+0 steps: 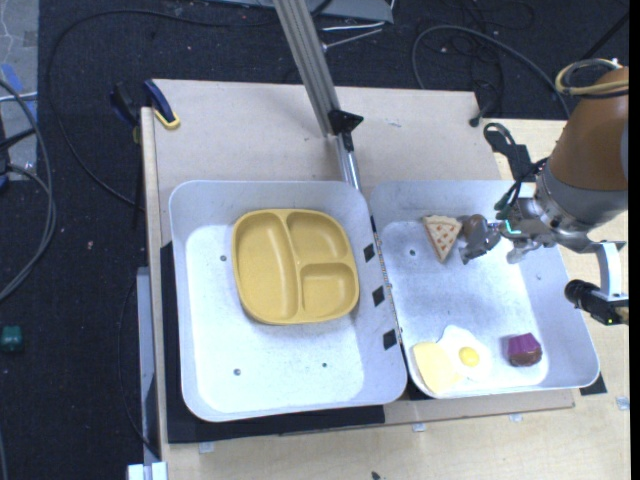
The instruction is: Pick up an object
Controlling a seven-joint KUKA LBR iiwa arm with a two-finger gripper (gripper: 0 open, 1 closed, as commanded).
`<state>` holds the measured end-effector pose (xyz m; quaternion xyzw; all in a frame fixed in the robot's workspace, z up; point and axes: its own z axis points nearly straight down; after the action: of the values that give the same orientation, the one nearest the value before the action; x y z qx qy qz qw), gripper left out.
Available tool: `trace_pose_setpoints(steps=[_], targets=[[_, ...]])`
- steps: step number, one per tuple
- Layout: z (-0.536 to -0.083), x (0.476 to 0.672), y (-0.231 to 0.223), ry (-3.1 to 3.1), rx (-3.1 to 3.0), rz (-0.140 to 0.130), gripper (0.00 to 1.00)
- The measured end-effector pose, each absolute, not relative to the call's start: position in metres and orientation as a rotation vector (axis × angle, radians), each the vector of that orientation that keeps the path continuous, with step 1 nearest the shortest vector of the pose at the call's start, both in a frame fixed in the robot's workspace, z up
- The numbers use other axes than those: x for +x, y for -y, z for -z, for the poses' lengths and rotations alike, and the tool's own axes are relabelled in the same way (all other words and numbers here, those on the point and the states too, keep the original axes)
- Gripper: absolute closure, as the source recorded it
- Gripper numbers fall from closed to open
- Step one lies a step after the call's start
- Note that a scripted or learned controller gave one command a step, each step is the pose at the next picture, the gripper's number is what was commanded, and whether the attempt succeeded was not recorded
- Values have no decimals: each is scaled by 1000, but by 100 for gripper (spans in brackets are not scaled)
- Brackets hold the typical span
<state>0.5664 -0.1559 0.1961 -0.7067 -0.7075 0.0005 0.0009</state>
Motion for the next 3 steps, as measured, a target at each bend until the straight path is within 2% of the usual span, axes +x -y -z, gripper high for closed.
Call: trace_pose_setpoints(steps=[1, 3], targets=[[-197, 567, 156, 2223, -2220, 0, 0], [-98, 571, 150, 2219, -2219, -4, 0]])
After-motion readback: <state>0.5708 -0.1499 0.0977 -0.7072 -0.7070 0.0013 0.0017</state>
